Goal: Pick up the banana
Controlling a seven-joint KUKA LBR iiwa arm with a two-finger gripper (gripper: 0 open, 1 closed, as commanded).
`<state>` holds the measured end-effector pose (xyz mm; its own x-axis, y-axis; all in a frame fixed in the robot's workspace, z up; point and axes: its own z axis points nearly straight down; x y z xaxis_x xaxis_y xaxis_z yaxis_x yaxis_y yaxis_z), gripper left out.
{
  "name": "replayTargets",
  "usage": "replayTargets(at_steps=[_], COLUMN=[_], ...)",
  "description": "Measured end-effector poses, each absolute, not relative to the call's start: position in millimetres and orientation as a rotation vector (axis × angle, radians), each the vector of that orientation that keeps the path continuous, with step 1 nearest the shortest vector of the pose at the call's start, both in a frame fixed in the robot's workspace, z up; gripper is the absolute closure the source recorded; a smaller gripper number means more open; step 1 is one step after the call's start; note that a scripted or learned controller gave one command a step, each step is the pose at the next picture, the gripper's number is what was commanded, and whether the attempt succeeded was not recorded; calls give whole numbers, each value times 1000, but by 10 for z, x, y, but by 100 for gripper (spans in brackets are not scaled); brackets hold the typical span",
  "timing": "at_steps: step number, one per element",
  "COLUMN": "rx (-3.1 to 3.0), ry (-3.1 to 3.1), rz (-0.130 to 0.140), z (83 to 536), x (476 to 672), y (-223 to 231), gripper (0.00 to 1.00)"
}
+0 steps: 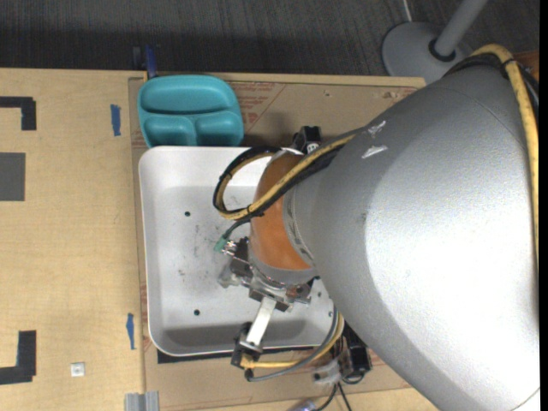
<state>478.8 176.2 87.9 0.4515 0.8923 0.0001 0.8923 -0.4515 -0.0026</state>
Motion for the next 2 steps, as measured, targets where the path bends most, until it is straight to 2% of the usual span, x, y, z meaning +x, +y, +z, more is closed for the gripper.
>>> replayTargets(at_steps=[1,2], rx=[-2853,-2815], ry=[-1317,-1394], rz=[-4,1], z=[860,1735], x=[4979,5052], y=[2240,1568], gripper=[0,0])
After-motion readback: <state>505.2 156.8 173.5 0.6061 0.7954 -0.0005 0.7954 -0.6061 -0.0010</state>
